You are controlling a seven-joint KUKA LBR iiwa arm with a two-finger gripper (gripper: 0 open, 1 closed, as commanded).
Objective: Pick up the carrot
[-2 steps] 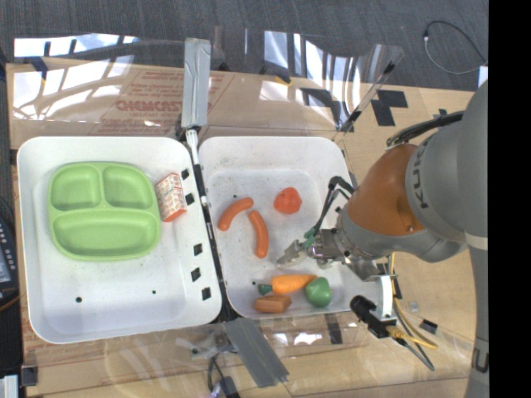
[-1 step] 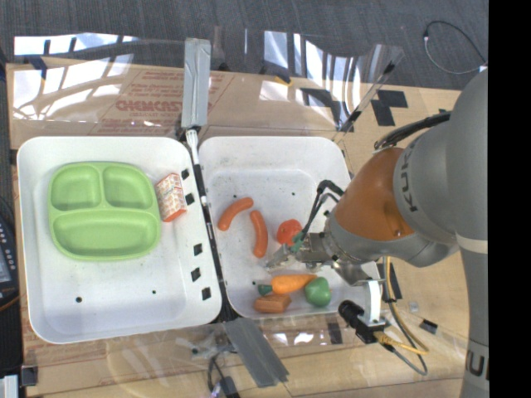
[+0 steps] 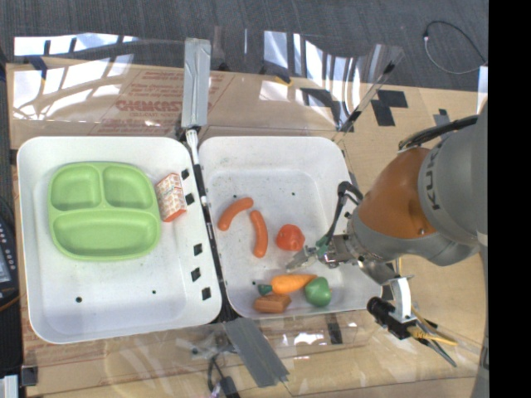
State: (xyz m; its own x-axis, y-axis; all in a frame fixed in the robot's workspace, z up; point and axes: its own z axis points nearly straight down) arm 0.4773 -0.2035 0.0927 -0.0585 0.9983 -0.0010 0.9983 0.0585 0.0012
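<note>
The carrot [image 3: 289,284] is orange with a green stem end at its left. It lies flat near the front wall of the right bin [image 3: 274,160]. A green pepper [image 3: 318,292] touches its right end and a brown sausage [image 3: 272,304] lies just in front of it. My gripper [image 3: 309,256] reaches in from the right and sits just behind the carrot, between it and a red tomato [image 3: 289,237]. Nothing is seen in its grasp, and the carrot rests on the bin floor.
Two orange sausages [image 3: 235,212] [image 3: 260,233] lie in the middle of the right bin. The left bin [image 3: 50,305] holds a green divided plate [image 3: 104,210] and a small striped carton [image 3: 171,196] by the divider. The arm's orange band [image 3: 398,197] overhangs the right bin's right wall.
</note>
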